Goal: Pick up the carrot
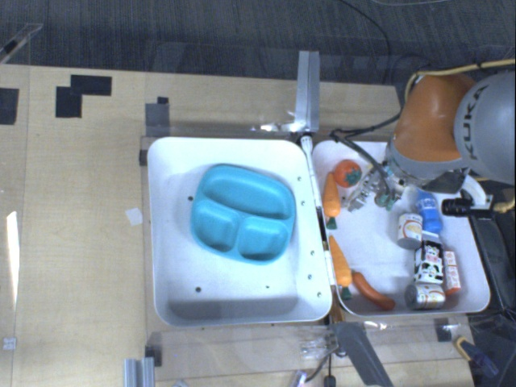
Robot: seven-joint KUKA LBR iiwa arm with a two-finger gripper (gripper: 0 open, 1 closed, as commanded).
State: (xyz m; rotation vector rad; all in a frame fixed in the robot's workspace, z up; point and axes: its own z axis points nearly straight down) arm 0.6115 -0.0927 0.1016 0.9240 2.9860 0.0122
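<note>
Arm [476, 127] cut off at right edge; pincer [377, 190] fingers too blurred to tell

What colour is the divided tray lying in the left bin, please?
Light blue: the divided tray shows best in the camera view, against the white left bin.

The single grey arm [484, 127] with its orange band [431, 115] reached in from the right side of the view and bent downward. At its end the small metal two-finger gripper [376, 190] was low and pointed toward the left. Its fingers were too blurred to judge.
</note>
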